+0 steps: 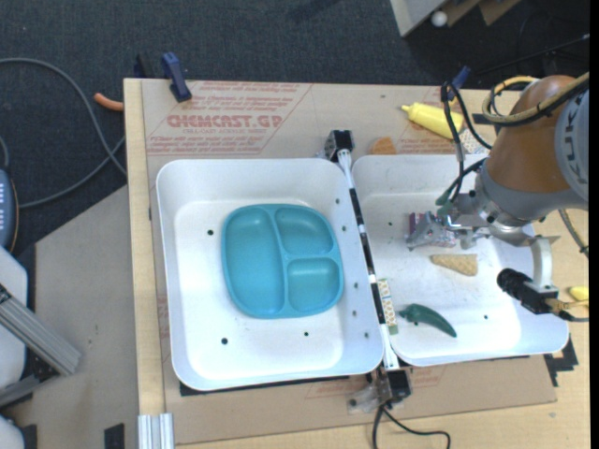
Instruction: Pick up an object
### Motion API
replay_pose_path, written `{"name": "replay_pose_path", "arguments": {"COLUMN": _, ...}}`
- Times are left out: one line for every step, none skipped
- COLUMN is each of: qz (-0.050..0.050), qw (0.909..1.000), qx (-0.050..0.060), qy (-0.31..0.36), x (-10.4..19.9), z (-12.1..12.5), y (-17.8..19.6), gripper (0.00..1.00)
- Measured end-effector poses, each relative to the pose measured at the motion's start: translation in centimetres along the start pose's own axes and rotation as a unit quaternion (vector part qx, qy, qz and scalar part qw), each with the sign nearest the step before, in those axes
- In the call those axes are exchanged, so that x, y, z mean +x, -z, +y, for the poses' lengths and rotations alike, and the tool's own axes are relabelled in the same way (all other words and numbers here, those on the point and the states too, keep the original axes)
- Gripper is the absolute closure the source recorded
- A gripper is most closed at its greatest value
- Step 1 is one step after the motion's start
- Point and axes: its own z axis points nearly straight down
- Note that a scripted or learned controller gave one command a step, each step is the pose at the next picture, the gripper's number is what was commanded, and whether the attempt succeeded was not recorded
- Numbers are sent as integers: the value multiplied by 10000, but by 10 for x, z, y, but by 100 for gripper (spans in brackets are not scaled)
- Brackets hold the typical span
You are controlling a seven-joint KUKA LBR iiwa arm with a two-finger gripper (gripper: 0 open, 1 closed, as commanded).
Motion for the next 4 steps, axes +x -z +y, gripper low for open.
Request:
{"name": "replay_pose_path", "arguments": {"qz": -14, "qw": 10000, "qx": -50, "qy": -3, "x": 20, "z": 49, "y": -52, "gripper": 0}}
{"name": "replay_pose_path", "arguments": {"qz": -18, "qw": 10000, "qx": -54, "qy": 4, "x": -2, "z": 94, "y": -52, "gripper": 0}}
{"name": "replay_pose_path", "arguments": {"qz": -11, "qw": 10000, "qx": -46, "qy": 8, "x": -18, "z": 114, "y": -52, "gripper": 0}}
{"name": "replay_pose_path", "arguments": {"qz": -32, "qw": 10000, "qx": -82, "qy": 11, "x": -19, "z": 115, "y": -39, "gripper": 100}}
